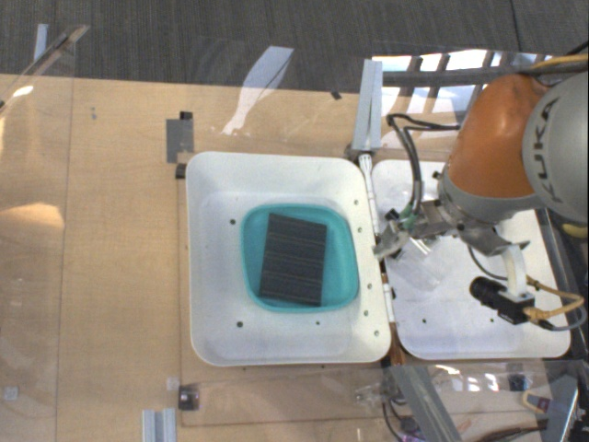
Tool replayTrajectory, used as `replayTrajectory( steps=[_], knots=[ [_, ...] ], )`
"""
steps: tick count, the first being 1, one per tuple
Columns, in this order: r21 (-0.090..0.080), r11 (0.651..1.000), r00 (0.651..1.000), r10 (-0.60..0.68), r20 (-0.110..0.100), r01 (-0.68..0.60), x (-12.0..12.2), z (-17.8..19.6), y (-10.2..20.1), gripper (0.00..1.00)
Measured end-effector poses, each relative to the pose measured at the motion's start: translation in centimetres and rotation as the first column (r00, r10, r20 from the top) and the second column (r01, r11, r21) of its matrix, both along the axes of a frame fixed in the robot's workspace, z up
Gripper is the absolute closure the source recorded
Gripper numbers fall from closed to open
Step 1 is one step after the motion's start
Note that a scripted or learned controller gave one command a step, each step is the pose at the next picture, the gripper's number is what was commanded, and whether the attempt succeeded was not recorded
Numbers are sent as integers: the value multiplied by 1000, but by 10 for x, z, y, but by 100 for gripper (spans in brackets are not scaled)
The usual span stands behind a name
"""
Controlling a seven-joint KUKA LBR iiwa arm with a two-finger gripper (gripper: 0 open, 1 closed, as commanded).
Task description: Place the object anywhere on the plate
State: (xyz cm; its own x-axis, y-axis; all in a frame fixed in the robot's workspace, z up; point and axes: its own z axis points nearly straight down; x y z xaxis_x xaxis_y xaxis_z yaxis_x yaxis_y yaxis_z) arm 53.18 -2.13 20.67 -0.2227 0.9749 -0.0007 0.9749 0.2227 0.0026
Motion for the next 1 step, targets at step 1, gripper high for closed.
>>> replayTrajectory(
  steps=[1],
  knots=[
    [0,1000,1000,16,-1,-16,16,-24,103,0]
  ],
)
